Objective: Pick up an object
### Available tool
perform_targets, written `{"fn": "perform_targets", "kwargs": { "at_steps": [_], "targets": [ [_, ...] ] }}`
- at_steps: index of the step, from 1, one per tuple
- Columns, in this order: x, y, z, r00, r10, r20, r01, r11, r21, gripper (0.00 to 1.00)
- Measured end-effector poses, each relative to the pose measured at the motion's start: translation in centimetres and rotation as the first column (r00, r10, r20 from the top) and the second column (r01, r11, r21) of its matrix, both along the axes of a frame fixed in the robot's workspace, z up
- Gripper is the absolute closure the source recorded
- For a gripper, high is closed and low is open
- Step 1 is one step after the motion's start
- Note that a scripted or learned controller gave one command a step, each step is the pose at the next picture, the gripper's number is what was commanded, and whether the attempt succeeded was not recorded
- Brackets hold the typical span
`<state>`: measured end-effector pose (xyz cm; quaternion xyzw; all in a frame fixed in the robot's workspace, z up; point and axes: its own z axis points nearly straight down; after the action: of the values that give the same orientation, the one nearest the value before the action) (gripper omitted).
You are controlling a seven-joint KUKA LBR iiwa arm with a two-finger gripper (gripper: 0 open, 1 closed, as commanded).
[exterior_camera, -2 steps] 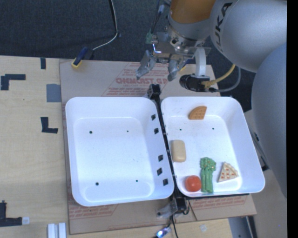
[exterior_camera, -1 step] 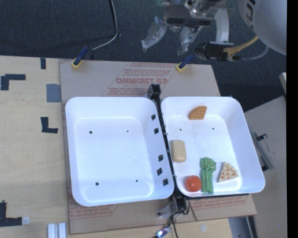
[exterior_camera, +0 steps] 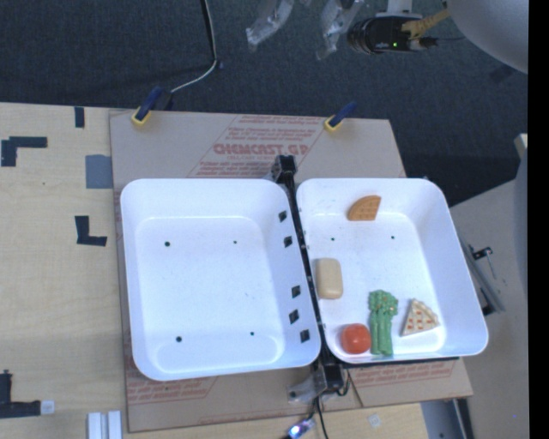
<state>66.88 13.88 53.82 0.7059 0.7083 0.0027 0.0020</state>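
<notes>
Okay so from my remote seat, nearest the camera in the right bin [exterior_camera: 455,240] sat a red tomato [exterior_camera: 355,339], with a green broccoli-looking stalk [exterior_camera: 382,322] touching its right side and a waffle-patterned wedge [exterior_camera: 419,319] just right of that stalk. A bit farther back from the tomato, hard against the bin's left wall, I saw a pale cream block [exterior_camera: 329,279]. Farther still, near the bin's back wall, lay an orange-tan cookie-ish piece [exterior_camera: 364,208]. The left bin [exterior_camera: 137,257] sat right beside it, touching along the divider, both on a cardboard sheet [exterior_camera: 257,146] on the worktop [exterior_camera: 51,257]. Way beyond the bins, up over the dark floor, hung the tool [exterior_camera: 296,24], fingers spread apart and nothing between them, well apart from every object.
</notes>
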Motion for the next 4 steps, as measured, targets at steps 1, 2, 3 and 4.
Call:
{"fn": "perform_targets", "kwargs": {
  "at_steps": [1, 2, 3, 4],
  "targets": [
    [-0.3, 1.9, -20.2, 1.000, -0.002, -0.026, 0.002, 1.000, -0.005, 0.00],
    [-9.2, -0.1, -4.0, 1.000, 0.000, 0.006, 0.000, 1.000, 0.004, 0.00],
    [-5.4, -1.6, -0.1, 1.000, -0.003, -0.002, 0.003, 1.000, -0.001, 0.00],
    [0.0, -5.2, -0.6, 1.000, -0.007, -0.008, 0.007, 1.000, -0.004, 0.00]
  ]
}}
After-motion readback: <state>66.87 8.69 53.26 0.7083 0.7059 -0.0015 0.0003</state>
